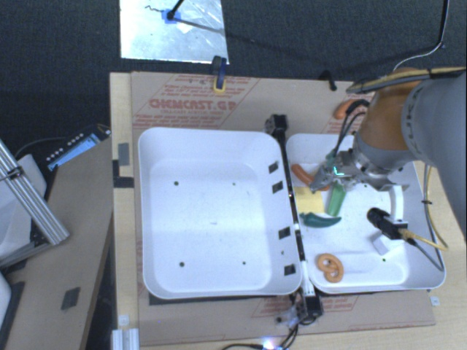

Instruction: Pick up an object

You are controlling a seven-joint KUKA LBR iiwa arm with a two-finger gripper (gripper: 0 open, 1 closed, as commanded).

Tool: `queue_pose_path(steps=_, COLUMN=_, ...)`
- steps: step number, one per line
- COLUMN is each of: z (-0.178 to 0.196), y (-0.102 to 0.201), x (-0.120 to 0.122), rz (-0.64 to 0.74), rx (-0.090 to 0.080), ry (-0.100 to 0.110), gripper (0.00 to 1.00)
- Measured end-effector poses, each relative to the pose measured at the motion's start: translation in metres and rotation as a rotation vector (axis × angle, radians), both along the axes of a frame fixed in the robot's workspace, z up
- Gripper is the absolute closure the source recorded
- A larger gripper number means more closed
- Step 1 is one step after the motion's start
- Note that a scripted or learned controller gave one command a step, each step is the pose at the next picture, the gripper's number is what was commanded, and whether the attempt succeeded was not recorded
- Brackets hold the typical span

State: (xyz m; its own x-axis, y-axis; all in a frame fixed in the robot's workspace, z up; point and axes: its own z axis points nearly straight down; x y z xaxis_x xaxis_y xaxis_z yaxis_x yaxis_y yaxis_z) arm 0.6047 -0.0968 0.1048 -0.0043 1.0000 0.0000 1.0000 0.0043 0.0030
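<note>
- I hang low over the right bin (365,272), near its back left part; the left bin (211,217) beside it holds nothing I could go for.
- My jaws sit under my wrist where the camera looks down on them. I cannot tell how far open they stand, nor whether anything is between them.
- The thing nearest me is the green tube (335,199). Its upper end meets my jaws and the rest runs away from them toward the front of the bin.
- Its long axis lies nearly front to back, tipped a little to one side. I judge that the grip must close across that axis, from left and right.
- An orange sausage (300,173) lies just to the left of me, near the wall between the bins.
- A yellow scrap (310,203) and a dark green curved piece (319,222) lie just left of the tube's lower end, close enough to be nudged.
- A pretzel (330,267) lies well apart, at the front of the bin.
- My guess is that the tube is the target, and that a straight lift would show whether I have it.
</note>
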Motion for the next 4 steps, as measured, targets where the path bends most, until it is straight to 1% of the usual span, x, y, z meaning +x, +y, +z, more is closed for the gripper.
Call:
queue_pose_path(steps=1, z=0.011, y=0.000, x=0.001, rz=0.001, rx=0.001, ry=-0.002, gripper=1.00)
queue_pose_path(steps=2, z=0.011, y=0.000, x=0.001, rz=0.001, rx=0.000, ry=-0.002, gripper=0.00)
queue_pose_path(steps=3, z=0.021, y=0.000, x=0.002, rz=0.002, rx=0.001, ry=-0.004, gripper=1.00)
queue_pose_path(steps=4, z=-0.022, y=0.010, x=-0.009, rz=-0.001, rx=0.000, ry=0.004, gripper=1.00)
